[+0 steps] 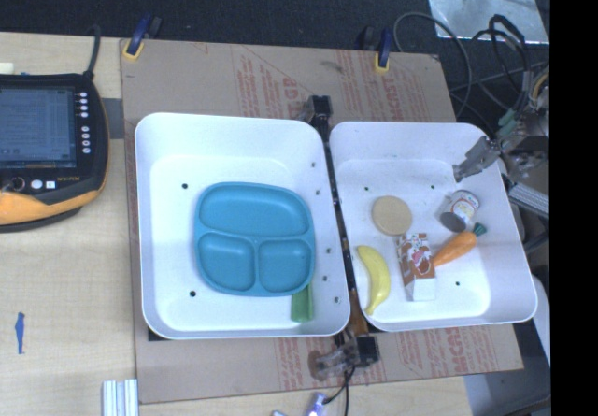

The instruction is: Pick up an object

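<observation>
Just below the gripper (470, 164), whose opening I cannot tell, lies 1 can (460, 211); approach step, next descend.

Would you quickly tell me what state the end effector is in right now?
End effector: over the right bin's far right edge, nothing seen held; open or closed cannot be told.
</observation>
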